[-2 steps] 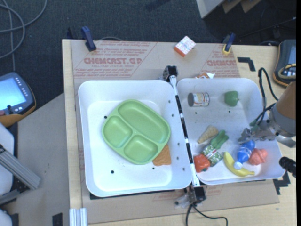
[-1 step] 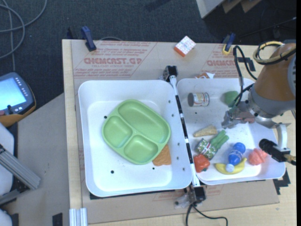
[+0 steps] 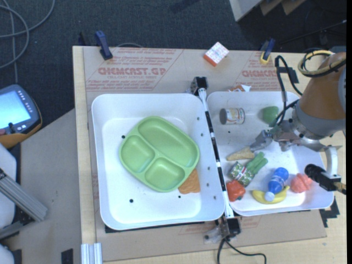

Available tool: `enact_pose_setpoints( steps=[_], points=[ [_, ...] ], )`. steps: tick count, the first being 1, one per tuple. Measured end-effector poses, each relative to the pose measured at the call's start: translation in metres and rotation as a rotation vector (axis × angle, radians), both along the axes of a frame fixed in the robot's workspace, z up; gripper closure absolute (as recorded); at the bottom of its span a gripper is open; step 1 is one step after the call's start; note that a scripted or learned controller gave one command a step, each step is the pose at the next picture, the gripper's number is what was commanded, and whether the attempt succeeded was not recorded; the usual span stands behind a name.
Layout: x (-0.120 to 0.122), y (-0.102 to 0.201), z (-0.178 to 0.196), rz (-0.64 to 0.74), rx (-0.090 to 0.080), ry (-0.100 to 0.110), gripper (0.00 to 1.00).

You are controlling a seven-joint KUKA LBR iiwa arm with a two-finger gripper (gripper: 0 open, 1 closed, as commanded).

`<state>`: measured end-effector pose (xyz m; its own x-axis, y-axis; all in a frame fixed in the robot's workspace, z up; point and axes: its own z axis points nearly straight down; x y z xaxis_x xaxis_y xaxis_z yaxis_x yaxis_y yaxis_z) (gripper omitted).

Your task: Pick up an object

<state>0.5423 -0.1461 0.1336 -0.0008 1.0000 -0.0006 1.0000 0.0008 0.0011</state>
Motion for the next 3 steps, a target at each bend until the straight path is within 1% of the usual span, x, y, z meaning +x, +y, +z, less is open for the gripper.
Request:
enact_pose_setpoints(
  steps=[1,2,3],
  points=[
    [-0.021,0.040,-0.048,0.000,-0.005,-0.007,0.00],
    [-0.018,0.036,-0.033,-0.004,-0.010,-0.016,1.00],
    [0.028,0.085,0.057,0.007,0.001,-0.012,1.00]
  ],
)
